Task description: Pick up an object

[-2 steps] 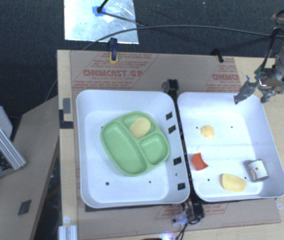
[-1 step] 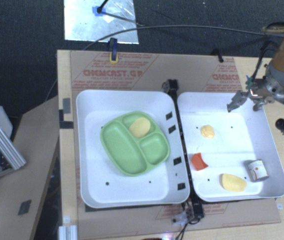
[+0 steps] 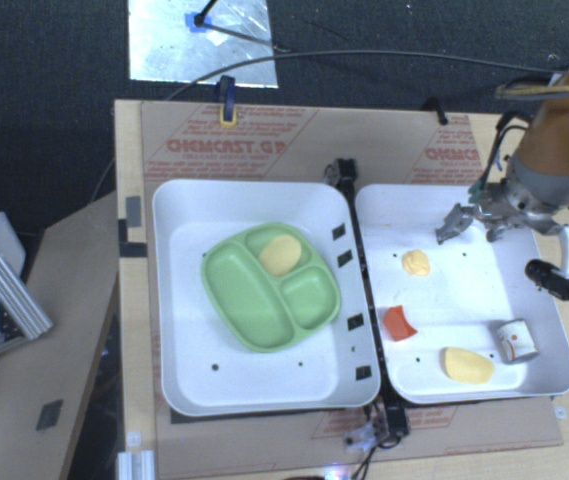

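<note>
My gripper (image 3: 471, 230) hovers over the back of the right bin (image 3: 484, 298), open, with nothing between its fingers. A small pale yellow lump (image 3: 416, 263) lies just below and left of it, apart from the fingers. Nearer the front lie a red piece (image 3: 398, 323), a larger yellow oval object (image 3: 467, 365) and a small grey-and-white block (image 3: 515, 340). In the left bin (image 3: 189, 368) a green divided plate (image 3: 254, 303) carries a yellow round object (image 3: 281, 255) in its back compartment.
The grey arm with its orange band (image 3: 554, 133) reaches in over the right bin's back right corner. A black part with a cable (image 3: 554, 280) juts over the bin's right wall. Black clips line the divide between the bins (image 3: 354, 288).
</note>
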`<state>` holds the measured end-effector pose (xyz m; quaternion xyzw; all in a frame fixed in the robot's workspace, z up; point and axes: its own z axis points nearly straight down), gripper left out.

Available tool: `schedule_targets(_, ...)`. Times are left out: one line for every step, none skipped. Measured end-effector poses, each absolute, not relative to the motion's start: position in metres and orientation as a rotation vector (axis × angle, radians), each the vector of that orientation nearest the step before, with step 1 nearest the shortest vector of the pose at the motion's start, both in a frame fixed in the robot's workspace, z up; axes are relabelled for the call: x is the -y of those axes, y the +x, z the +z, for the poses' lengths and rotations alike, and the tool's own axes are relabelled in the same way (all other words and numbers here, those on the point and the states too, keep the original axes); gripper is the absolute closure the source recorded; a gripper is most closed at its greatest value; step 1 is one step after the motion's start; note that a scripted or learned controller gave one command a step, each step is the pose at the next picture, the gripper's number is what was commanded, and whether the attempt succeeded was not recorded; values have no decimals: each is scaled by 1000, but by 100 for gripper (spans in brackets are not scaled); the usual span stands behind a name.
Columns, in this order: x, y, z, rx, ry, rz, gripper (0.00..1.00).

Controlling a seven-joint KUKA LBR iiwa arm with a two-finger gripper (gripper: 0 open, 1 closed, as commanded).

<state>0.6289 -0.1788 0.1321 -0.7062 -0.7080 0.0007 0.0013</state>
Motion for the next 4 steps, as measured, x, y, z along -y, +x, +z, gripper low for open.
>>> schedule_targets(178, 629, 82, 2223, -2218, 2, 0)
schedule_targets(178, 631, 97, 2229, -2222, -5, 100)
schedule_targets(179, 630, 141, 2229, -2222, -5, 100)
schedule_targets(181, 641, 192, 2233, -2220, -6, 100)
